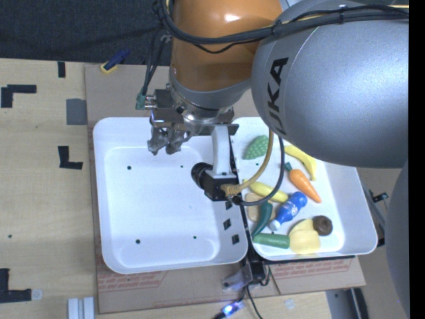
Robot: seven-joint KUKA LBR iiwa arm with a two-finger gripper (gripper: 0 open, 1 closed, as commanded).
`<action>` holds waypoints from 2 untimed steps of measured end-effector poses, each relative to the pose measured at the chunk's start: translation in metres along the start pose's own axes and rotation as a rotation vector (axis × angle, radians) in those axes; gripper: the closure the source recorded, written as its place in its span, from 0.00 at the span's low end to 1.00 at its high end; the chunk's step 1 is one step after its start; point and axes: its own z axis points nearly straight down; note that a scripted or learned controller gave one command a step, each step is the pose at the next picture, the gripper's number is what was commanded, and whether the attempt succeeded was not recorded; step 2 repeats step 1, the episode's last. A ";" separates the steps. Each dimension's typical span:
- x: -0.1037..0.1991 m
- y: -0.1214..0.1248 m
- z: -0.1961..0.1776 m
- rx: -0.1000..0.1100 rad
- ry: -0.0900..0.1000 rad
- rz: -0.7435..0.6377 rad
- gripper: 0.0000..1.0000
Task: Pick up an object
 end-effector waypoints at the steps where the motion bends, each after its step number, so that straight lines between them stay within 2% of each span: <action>1: 0.010 0.054 -0.051 -0.008 0.000 0.006 1.00; 2: 0.010 0.054 -0.051 -0.008 0.000 0.006 1.00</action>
